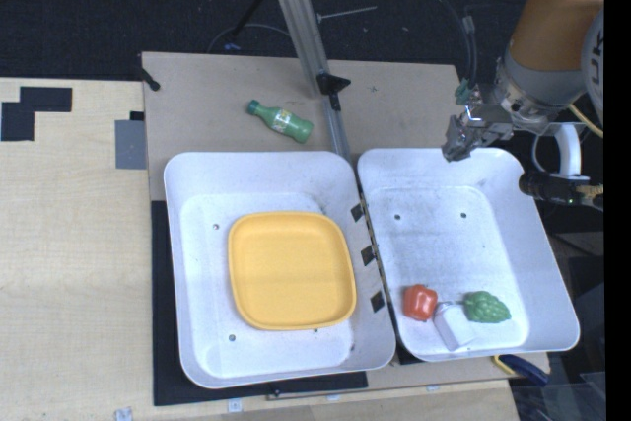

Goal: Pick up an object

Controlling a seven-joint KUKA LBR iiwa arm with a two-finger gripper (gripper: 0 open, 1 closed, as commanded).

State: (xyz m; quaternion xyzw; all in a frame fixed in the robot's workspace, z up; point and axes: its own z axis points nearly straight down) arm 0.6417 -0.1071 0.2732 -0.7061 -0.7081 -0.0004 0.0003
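In the right bin (513, 212), near its front edge, lie a red pepper (419, 302), a small white block (454, 327) and a green broccoli-like piece (486, 308), close together. A yellow square plate (292, 268) rests in the left bin (192, 202). My gripper (459, 146) hangs over the far rim of the right bin, well away from the objects, with nothing seen between its fingers.
A green bottle (281, 120) lies on the bench behind the left bin. A slanted aluminium post (304, 15) rises behind the bins' junction. Black clips (367, 254) line the seam between the bins. Cables run at the right by the arm.
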